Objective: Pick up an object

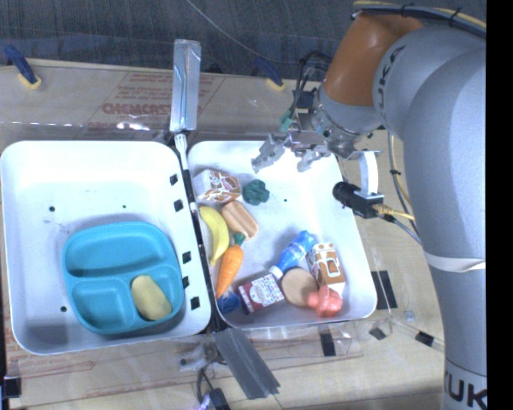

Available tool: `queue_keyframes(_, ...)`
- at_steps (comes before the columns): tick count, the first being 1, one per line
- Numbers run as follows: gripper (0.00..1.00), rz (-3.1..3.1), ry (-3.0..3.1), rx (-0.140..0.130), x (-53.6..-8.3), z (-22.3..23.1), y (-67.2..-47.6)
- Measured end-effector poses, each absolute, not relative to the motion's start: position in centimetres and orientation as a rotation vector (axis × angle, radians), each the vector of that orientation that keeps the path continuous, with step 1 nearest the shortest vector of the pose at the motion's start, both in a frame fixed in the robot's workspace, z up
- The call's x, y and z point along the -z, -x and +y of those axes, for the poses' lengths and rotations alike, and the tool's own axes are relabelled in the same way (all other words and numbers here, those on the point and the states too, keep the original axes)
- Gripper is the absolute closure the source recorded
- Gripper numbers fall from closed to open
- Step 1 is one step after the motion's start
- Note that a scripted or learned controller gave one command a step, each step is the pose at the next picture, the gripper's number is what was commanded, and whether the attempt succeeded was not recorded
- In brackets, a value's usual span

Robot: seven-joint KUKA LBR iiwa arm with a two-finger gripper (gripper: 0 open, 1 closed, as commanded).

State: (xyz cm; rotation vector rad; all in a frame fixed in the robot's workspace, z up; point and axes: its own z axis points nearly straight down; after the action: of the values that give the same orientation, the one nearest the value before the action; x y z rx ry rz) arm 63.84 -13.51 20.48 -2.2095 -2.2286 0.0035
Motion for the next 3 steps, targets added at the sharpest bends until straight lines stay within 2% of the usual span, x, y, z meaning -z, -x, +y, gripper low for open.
queue_keyframes(1,0.0,-2.252,2.197,0.003,-10.6,-14.6,-64.5)
queue_keyframes(2,0.0,-2.412,2.01,-0.002,-9.3,-16.1,-64.0)
queue_keyframes(3,0.0,-2.463,1.949,-0.003,-9.2,-19.9,-56.6)
